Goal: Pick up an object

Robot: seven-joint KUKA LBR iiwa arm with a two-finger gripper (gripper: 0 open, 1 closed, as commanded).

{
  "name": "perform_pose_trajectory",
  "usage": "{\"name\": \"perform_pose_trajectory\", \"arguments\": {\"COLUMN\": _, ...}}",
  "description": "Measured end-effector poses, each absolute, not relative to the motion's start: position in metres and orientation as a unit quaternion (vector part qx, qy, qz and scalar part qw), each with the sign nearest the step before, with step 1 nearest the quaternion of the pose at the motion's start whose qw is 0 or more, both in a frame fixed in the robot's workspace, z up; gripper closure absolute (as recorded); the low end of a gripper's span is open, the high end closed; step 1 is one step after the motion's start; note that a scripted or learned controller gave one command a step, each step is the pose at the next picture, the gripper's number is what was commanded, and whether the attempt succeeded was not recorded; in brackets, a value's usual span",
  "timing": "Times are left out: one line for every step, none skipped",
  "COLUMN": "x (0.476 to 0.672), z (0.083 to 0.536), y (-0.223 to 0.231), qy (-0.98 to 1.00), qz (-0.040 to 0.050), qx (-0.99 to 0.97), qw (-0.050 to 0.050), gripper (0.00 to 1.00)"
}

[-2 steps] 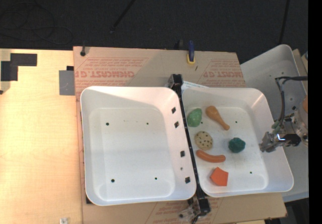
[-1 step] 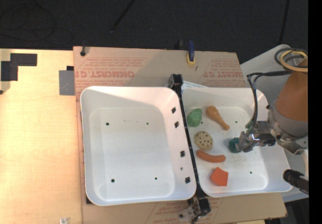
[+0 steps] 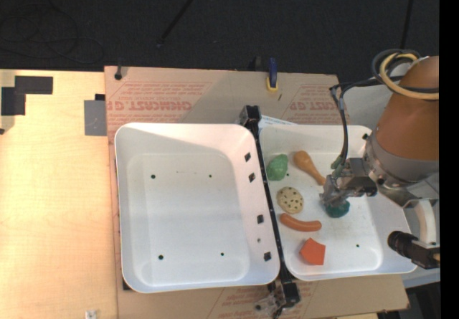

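Left bin (image 3: pixel 136 167) on the bench, bare white floor. Right bin (image 3: pixel 358 256) next: green lump (image 3: pixel 277 166), spotted cookie (image 3: pixel 290 199), tan drumstick (image 3: pixel 308 165), sausage (image 3: pixel 300 223), orange block (image 3: pixel 313 251). Further right, tool (image 3: pixel 337 196) low over a teal object (image 3: pixel 338 207), perhaps touching it; opening impossible to tell, grasp unconfirmed. Nothing lifted yet; gripping and raising probably left.

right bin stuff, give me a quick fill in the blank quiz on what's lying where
1. The claw is down in the ____ bin.
2. The cookie lies directly below the ____ object in the camera view.
3. The sausage lies between the cookie and the orange ____.
4. Under the claw sits a small ____-coloured object.

Missing words: right; green; block; teal
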State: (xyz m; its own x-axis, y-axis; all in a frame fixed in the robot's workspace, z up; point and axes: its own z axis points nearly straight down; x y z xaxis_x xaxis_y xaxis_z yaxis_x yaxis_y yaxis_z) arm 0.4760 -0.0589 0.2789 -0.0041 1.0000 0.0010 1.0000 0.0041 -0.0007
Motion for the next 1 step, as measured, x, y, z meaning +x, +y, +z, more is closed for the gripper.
{"name": "perform_pose_trajectory", "arguments": {"x": 0.4757, "z": 0.3443, "y": -0.0047, "qy": -0.709, "qz": 0.0000, "qx": -0.706, "qw": 0.000, "gripper": 1.00}}
